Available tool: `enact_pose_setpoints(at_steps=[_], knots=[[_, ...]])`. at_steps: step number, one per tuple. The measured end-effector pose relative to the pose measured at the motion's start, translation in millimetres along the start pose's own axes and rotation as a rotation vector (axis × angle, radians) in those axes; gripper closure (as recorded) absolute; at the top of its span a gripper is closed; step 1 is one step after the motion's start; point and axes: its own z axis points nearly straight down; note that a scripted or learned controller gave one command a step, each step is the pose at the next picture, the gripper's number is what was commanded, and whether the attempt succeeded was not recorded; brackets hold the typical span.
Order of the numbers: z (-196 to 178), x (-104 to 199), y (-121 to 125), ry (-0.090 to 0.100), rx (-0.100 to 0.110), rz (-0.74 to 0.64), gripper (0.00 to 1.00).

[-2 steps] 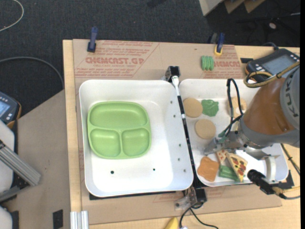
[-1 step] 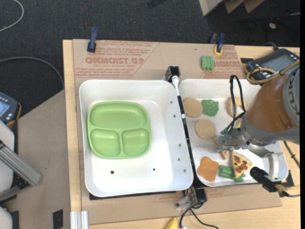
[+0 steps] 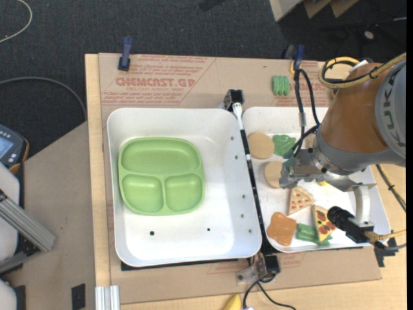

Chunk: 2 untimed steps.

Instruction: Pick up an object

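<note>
- The tool (image 3: 298,171) hangs low in the right bin (image 3: 381,206); whether it is apart or together, I cannot tell.
- A pizza slice (image 3: 299,201) lies just below it, beside a tan round (image 3: 274,174).
- A green tray (image 3: 161,175) sits in the left bin (image 3: 193,237).

Light is bright and even from above, with soft shadows left of the gripper (image 3: 298,171); the picture is slightly grainy.

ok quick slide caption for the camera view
KUKA arm lowers its hand among toy food in the right bin, beside a pizza slice; green divided plate sits in the left bin.
</note>
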Motion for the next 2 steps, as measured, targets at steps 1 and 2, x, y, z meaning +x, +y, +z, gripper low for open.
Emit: enact_pose_setpoints(at_steps=[1,2], knots=[[-46,76,-15,0.002,0.004,-0.001,1.00],[-119,146,6,0.002,-0.001,-0.001,1.00]])
